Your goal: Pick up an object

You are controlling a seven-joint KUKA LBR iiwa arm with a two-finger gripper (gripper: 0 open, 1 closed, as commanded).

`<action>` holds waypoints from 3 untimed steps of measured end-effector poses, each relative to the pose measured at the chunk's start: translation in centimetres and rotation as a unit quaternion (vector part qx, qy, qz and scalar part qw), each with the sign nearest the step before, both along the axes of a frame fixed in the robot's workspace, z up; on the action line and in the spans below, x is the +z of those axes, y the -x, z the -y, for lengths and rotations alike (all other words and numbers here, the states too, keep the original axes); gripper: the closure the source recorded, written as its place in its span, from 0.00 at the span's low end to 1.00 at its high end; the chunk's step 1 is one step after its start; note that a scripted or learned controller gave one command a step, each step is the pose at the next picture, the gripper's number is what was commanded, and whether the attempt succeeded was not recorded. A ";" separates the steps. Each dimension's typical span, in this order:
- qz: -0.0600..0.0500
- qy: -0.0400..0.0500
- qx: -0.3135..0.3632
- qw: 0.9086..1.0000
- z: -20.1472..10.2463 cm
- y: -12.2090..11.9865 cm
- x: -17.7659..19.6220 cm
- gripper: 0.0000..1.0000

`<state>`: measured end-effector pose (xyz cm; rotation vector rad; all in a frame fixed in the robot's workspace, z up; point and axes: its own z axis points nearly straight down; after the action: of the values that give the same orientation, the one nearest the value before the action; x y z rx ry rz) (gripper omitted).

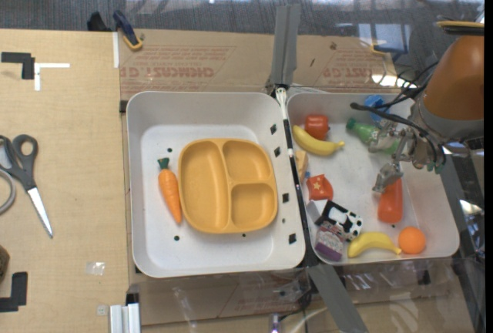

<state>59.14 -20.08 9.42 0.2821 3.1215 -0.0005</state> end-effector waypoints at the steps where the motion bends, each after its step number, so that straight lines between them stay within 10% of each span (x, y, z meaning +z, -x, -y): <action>1: 0.003 0.001 0.002 1.000 -0.1 -0.2 1.1 1.00; 2: 0.001 0.001 0.002 1.000 -0.1 -0.1 1.0 0.00; 3: -0.001 0.000 -0.018 1.000 1.7 1.1 0.0 0.00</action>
<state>58.06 -21.77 9.42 0.3398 3.1173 -0.0002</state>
